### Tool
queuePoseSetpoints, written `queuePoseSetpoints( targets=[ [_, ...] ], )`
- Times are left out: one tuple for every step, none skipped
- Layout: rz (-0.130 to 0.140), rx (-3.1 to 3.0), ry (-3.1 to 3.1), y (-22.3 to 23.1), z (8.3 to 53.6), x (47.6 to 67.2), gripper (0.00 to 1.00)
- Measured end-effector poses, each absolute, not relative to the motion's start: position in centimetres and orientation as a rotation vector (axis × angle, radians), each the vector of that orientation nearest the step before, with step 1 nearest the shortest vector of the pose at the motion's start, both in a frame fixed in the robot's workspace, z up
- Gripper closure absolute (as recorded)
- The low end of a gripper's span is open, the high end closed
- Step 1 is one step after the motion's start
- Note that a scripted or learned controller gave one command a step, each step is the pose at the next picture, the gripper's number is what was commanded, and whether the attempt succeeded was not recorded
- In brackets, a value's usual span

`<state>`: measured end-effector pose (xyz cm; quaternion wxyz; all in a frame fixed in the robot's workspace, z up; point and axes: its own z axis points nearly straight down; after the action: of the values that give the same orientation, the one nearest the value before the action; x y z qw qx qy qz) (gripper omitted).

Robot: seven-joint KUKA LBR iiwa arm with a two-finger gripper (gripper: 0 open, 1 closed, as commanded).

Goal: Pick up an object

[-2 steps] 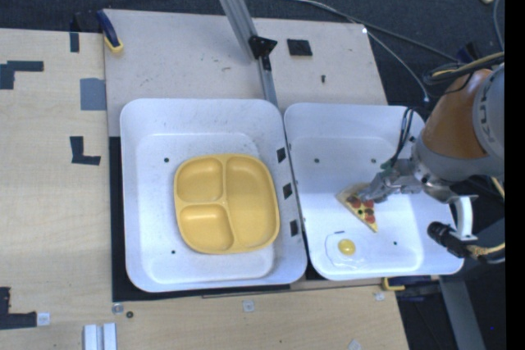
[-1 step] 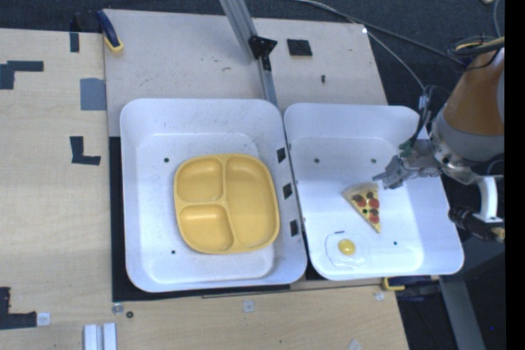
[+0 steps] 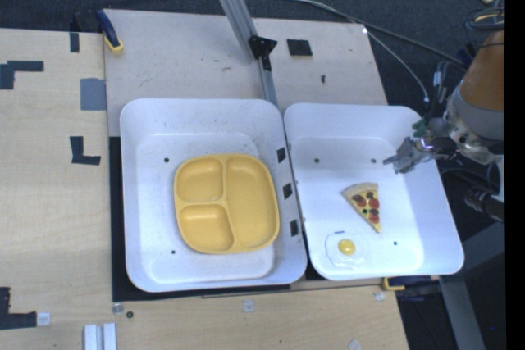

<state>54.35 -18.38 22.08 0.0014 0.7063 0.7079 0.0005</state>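
Gripper [image 3: 404, 161] hangs over the right side of the right bin [image 3: 328, 120], low and slanted, its fingers pointing left and a bit toward the near edge. They look close together at the tips, but from this angle I cannot tell whether they are parted or pressed tight; nothing shows between them.

Below and to the left of the fingertips, apart from them, lies a pizza slice [image 3: 364, 204] flat on the bin floor. Its long axis runs on a diagonal: the crust end is the end nearer the gripper's left, up and left, and the narrow tip points away toward the near right corner of the bin. Red spots dot its top.

Farther from the gripper, past the slice toward the near rim, sits a fried egg [image 3: 346, 247], its yolk up, just beside the bin's front wall.

Well off to the gripper's left, in the left bin [image 3: 143, 176], rests a yellow tray [image 3: 225, 203] with three compartments.
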Motion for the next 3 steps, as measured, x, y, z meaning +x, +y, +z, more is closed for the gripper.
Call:
queuePoseSetpoints(
  targets=[
    [0.003,2.216,2.221,-17.8,28.2,54.5,1.0],
    [-0.002,2.217,2.228,-11.7,26.6,54.3,1.0],
    [-0.001,2.216,2.229,-6.4,26.6,54.9,1.0]
  ],
)
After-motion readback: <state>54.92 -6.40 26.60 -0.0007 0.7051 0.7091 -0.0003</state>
